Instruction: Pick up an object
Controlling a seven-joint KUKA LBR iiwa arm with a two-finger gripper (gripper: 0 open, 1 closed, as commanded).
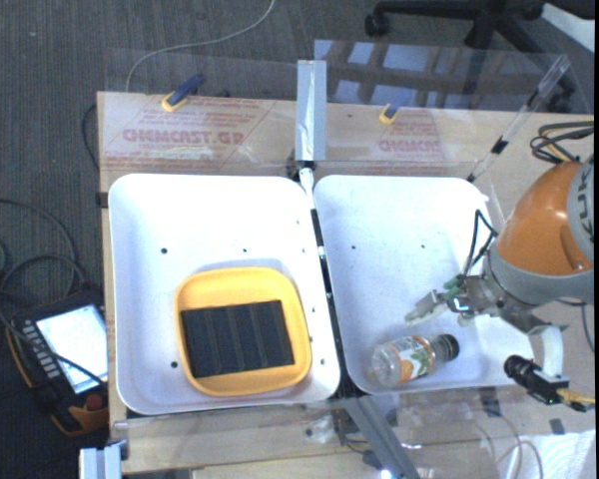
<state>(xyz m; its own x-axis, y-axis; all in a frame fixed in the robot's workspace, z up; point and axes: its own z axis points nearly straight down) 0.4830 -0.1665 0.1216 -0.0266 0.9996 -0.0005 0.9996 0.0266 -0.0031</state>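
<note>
End effector (431, 305) above bottle (412, 357)

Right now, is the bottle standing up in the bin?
No, the bottle lies on its side in the right bin, below the gripper.

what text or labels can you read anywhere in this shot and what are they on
"CHEMCAST GP", faint red print on the clear sheet behind the left bin.
A similar red print on the sheet behind the right bin: too blurred to read.
Bottle label: too small to read.
Handheld screen beside the bench: unreadable.
</note>
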